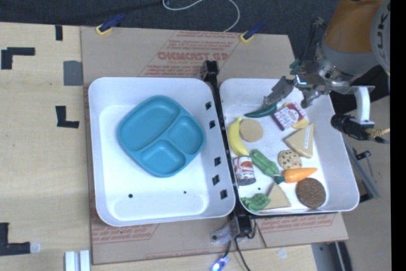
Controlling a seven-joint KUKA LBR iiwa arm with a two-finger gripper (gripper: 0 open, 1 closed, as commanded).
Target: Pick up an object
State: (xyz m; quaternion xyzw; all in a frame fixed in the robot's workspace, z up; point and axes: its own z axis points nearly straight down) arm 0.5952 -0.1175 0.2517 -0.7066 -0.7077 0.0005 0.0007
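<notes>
The right bin (339, 155) holds toy food: a yellow banana (236, 136), a tan round cracker (251, 131), a red packet (287, 116), a cheese wedge (301, 139), an orange carrot (298, 174), a brown round patty (311, 192), a green pickle (265, 162) and a small can (245, 170). My gripper (293, 96) hovers over the bin's far part, just above the red packet, with its fingers spread apart and nothing between them. A dark green pod (257, 113) lies by the left fingertip.
The left bin (104, 136) holds a blue divided plate (162, 135). A black divider (219, 136) runs between the bins. A chip cookie (288, 158), a bread triangle (278, 197) and a green leaf (255, 202) crowd the right bin's near half.
</notes>
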